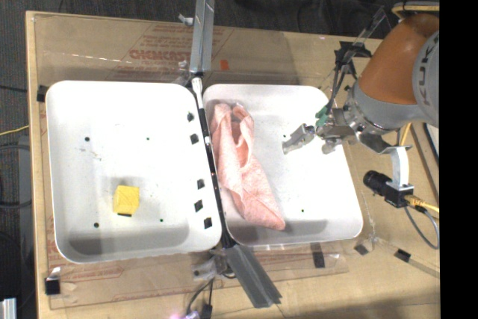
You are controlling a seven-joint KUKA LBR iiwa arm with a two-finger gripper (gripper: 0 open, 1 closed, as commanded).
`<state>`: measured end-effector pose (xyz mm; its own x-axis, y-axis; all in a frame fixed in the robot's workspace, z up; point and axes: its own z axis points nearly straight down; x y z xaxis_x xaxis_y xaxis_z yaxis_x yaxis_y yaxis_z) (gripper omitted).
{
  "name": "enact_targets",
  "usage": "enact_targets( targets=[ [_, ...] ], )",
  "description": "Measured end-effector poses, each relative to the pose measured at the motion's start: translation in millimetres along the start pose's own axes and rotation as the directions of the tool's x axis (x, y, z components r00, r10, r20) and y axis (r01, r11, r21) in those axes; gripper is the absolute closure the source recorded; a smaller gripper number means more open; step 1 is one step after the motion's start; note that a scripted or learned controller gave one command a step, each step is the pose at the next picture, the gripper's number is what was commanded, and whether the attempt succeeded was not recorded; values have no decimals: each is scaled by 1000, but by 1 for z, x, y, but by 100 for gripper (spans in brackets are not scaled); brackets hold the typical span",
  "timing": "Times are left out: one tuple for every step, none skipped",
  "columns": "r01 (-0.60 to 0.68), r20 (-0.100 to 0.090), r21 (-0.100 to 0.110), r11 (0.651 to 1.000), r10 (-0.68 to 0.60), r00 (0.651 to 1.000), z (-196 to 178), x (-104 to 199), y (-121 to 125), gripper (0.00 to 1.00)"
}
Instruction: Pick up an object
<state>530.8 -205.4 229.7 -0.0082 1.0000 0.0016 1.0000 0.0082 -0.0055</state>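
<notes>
Over the right bin (pixel 340 160), the tool (pixel 300 138) hangs with fingers spread, nothing between them. Just to its left in the view lies the pink cloth (pixel 240 164), long axis running along the divider, against the bin's left wall.

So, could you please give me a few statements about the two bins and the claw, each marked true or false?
1. The pink cloth lies in the right bin. True.
2. The yellow block sits in the same bin as the cloth. False: it is in the left bin.
3. The claw is above the right bin. True.
4. The claw holds the yellow block. False: the block lies on the left bin's floor, far from the claw.
5. The cloth lies against the right bin's right wall. False: it lies along the divider side.
</notes>
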Motion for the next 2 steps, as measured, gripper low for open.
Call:
enact_targets(
  targets=[
    [-69,0,-1,998,69,998,1,-4,-42,0],
    [100,0,0,995,-100,995,86,33,-3,0]
  ],
)
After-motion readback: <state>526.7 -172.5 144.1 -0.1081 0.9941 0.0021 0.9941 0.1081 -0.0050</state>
